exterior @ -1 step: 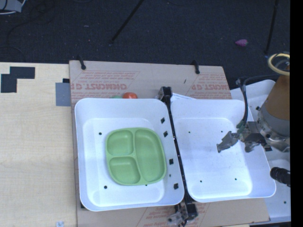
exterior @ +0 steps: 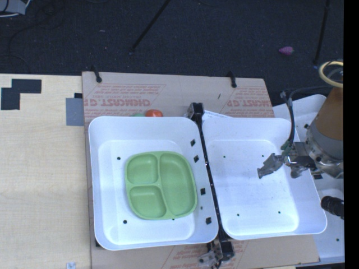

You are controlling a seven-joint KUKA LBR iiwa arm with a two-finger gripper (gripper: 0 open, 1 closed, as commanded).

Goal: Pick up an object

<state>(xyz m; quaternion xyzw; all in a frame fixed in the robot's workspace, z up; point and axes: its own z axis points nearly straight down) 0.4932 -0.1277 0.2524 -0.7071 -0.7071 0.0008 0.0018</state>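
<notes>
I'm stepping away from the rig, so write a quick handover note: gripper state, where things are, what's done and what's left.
Gripper: above the right bin, nothing visible between its fingers; open or shut can't be judged.
Things: green divided plate lies flat in the left bin. A small orange-red object sits behind the left bin's far rim.
Done: nothing picked up yet.
Left: reach an object, grasp and lift it.
</notes>
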